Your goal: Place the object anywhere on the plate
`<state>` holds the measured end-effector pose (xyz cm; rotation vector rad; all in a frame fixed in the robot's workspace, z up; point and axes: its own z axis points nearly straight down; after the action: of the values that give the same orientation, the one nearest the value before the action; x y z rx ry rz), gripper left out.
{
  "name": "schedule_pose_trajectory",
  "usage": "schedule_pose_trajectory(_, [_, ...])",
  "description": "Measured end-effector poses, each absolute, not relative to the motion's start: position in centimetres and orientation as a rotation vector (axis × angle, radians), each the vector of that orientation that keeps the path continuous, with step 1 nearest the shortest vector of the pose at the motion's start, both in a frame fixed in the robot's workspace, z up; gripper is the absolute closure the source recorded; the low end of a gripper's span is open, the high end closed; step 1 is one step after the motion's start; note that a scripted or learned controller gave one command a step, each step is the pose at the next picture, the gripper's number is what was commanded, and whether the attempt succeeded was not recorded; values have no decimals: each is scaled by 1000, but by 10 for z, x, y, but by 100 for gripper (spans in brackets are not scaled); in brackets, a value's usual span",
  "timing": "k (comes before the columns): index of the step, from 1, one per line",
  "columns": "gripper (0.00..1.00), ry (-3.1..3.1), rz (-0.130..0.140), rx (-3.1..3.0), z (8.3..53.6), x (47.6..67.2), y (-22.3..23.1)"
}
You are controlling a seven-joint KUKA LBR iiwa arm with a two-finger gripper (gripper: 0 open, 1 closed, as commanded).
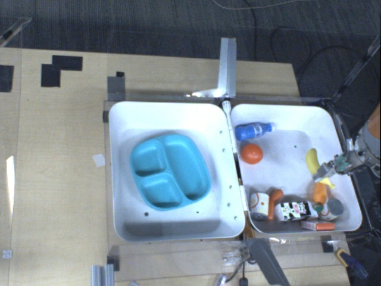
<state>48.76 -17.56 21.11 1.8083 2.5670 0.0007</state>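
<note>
One glossy three-part blue plate [171, 170], rounded

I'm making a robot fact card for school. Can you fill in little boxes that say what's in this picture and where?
left bin: holds the blue plate, which has three compartments
right bin: holds the toys
far end of right bin: blue bottle, orange ball
right side: yellow banana
near end: carrot, small carton, other bits hard to name
tool: over the right bin, beside the banana
on the plate: nothing yet
</note>
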Motion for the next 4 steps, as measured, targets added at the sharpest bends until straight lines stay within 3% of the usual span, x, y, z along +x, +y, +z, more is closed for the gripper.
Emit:
schedule_pose_trajectory(1, [100, 2628, 1, 1718, 254, 558, -116])
schedule_pose_trajectory(2, [100, 2798, 1, 1428, 246, 567, -60])
schedule_pose_trajectory(3, [100, 2860, 0, 1300, 216, 540, -97])
schedule_pose_trajectory(4, [100, 2851, 0, 1317, 208, 500, -123])
